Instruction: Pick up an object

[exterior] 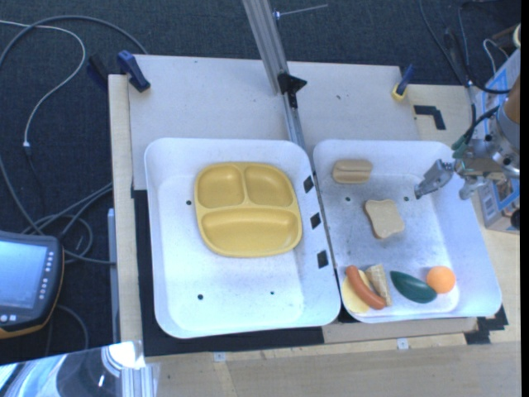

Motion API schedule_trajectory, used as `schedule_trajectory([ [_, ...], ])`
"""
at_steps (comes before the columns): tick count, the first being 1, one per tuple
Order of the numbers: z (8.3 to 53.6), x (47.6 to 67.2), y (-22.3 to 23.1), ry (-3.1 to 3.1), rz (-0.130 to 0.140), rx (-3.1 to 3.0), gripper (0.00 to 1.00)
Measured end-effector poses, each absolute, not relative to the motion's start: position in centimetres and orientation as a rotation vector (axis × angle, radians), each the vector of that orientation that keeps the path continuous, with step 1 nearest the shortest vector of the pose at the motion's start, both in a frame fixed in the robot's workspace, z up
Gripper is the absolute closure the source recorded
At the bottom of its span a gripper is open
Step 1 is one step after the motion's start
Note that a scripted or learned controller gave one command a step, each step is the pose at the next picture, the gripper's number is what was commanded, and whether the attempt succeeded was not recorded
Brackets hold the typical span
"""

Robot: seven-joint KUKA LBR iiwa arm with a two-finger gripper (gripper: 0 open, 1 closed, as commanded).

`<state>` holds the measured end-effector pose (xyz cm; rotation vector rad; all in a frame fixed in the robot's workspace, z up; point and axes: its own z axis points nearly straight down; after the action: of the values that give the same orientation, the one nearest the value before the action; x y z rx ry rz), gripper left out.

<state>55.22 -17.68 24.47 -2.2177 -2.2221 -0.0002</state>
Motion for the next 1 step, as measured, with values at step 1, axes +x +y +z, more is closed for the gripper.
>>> schedule_trajectory([
  [1,24.47,55.22,-17.68,-2.222,-0.001,-2.218,0.00],
])
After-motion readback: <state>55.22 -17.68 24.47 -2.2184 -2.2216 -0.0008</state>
